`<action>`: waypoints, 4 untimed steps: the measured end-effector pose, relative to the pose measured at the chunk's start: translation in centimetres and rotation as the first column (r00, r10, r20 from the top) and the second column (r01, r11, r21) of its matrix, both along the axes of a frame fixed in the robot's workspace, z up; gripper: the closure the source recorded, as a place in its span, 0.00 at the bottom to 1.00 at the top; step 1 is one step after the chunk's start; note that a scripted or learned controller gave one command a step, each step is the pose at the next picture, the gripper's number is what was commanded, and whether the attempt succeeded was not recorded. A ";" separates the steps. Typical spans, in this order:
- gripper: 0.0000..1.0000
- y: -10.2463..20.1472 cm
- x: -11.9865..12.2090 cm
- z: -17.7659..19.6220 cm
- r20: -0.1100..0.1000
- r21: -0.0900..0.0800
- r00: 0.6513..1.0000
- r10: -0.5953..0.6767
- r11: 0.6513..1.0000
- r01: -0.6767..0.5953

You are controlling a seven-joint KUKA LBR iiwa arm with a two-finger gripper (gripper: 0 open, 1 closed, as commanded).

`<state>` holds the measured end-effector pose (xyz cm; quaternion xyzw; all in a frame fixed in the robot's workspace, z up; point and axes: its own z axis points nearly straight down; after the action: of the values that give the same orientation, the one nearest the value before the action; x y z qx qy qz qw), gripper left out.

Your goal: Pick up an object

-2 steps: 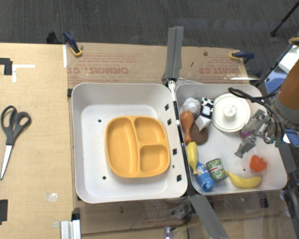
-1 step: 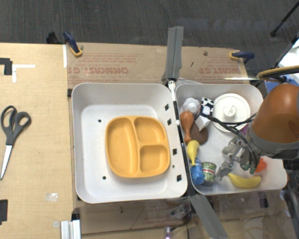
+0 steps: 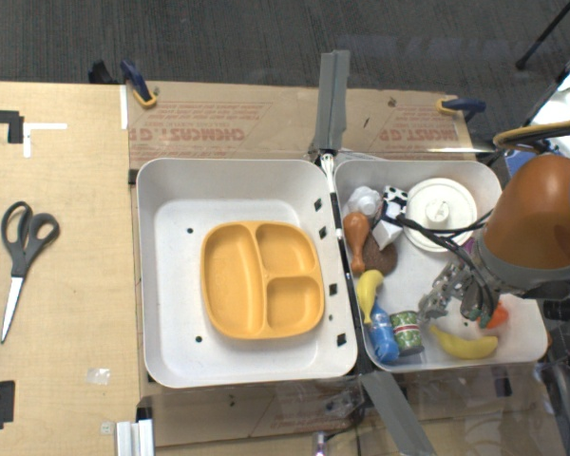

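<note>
My gripper (image 3: 456,302) hangs low over the front of the right bin (image 3: 522,350), under the orange-banded wrist (image 3: 537,212). Its two metal fingers stand apart, open, with nothing between them. A yellow banana (image 3: 465,344) lies just in front of the fingertips. A small orange piece (image 3: 497,317) sits to their right. A green can (image 3: 408,332) and a blue bottle (image 3: 381,338) lie to the left. Further back are a second yellow fruit (image 3: 368,289), a brown drumstick (image 3: 357,235), a dark brown lump (image 3: 384,257) and a round white lid (image 3: 441,211).
The left bin (image 3: 161,283) holds a yellow divided plate (image 3: 263,279). Scissors (image 3: 21,255) lie on the wooden bench at the far left. A black cable (image 3: 437,236) runs from the arm across the right bin. Cardboard lies behind both bins.
</note>
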<state>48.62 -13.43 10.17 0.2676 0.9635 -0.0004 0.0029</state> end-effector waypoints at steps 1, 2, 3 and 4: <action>1.00 -1.4 8.0 14.5 -0.001 0.001 0.997 0.077 0.997 -0.077; 1.00 -5.7 10.8 0.5 0.000 -0.001 0.947 0.320 0.947 -0.320; 1.00 -3.9 15.5 -0.4 -0.055 0.016 0.972 0.228 0.974 -0.227; 1.00 -8.8 14.3 14.2 0.000 -0.002 0.904 0.427 0.904 -0.427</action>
<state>62.91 -22.24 24.35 0.0505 0.9987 -0.0006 0.0033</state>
